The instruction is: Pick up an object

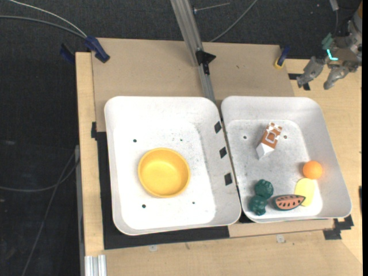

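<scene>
The right bin holds a small white and orange carton, an orange ball, a yellow block, a watermelon slice and a dark green broccoli piece. A yellow bowl sits in the left bin. My gripper hangs at the upper right, beyond the right bin's far corner and well above the objects. Its two fingers are spread apart with nothing between them.
A metal pole slants down from the top to the gap between the bins. Blue clamps grip the bench's far left edge and a yellow one sits near the far right. Cables cross the dark floor.
</scene>
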Tool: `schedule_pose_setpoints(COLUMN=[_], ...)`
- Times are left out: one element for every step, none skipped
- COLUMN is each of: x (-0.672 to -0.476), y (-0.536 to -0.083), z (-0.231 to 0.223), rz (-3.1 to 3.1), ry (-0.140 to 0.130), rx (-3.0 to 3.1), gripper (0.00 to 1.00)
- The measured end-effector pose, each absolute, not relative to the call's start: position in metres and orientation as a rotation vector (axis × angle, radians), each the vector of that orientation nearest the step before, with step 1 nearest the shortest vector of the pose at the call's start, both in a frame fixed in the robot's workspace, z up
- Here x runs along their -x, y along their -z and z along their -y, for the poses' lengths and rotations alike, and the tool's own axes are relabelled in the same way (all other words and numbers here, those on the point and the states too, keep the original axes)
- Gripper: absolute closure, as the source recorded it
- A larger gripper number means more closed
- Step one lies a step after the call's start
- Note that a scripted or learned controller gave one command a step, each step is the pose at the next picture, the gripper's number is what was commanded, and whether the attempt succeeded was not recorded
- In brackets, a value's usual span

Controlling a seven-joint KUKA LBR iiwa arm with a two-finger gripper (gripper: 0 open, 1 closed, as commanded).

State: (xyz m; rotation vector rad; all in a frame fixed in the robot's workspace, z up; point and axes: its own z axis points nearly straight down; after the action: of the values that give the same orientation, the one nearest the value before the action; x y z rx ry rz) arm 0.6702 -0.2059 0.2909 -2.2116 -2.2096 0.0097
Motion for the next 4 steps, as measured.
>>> schedule_pose_setpoints(x=[-0.671,-0.663,-0.665,-0.664], y=[-0.296,-0.236,-0.173,-0.111], z=[0.206,0.205,0.202,0.206], rz=[2.215,2.213,2.214,2.213], ry=[-0.004,-0.008,-0.009,-0.008], rx=[2.215,2.215,2.212,2.215], gripper=[0.0,0.0,0.0,0.0])
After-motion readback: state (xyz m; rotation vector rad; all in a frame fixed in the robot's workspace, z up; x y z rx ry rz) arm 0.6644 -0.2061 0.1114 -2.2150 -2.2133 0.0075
